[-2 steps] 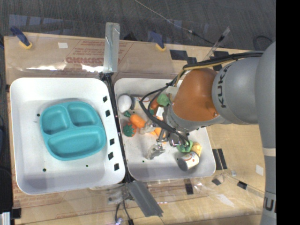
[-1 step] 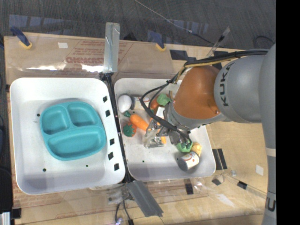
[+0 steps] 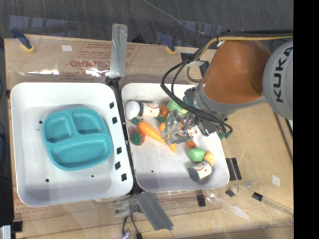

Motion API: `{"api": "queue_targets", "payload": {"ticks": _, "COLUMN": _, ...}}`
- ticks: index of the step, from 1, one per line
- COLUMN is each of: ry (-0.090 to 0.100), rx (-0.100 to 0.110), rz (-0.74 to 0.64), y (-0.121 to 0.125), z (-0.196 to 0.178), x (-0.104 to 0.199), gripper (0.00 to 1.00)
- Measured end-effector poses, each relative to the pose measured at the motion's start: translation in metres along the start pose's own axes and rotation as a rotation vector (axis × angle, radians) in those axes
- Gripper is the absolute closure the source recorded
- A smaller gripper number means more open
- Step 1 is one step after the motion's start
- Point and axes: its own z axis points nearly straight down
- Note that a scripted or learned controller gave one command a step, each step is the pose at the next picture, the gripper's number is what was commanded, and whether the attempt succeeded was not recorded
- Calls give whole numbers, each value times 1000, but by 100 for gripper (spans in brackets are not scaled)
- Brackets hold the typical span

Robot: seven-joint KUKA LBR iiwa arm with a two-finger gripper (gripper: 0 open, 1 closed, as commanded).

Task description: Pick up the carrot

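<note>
Arm (image 3: 249,73) enters from right, grey link uppermost, orange band bulging above wrist. Black cables loop off the wrist's left side. Gripper (image 3: 174,128) points down and left, low in the scene; metal fingers lost in clutter, spread unclear.

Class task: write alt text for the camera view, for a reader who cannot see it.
A robot arm's claw hangs over the right bin, just above an orange carrot lying among small toy foods. The left bin holds a teal divided plate.
</note>
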Motion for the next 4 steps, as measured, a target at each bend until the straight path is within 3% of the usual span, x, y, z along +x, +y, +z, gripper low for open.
{"api": "queue_targets", "payload": {"ticks": 1, "ry": 5, "rx": -5, "rz": -238, "y": 16, "z": -11, "x": -10, "gripper": 100}}
{"api": "queue_targets", "payload": {"ticks": 2, "ry": 2, "rx": -1, "rz": -441, "y": 10, "z": -75, "x": 14, "gripper": 100}}
{"api": "queue_targets", "payload": {"ticks": 3, "ry": 3, "rx": -1, "rz": -650, "y": -46, "z": -171, "x": 10, "gripper": 100}}
{"api": "queue_targets", "payload": {"ticks": 4, "ry": 7, "rx": -10, "rz": -955, "y": -100, "z": -124, "x": 51, "gripper": 100}}
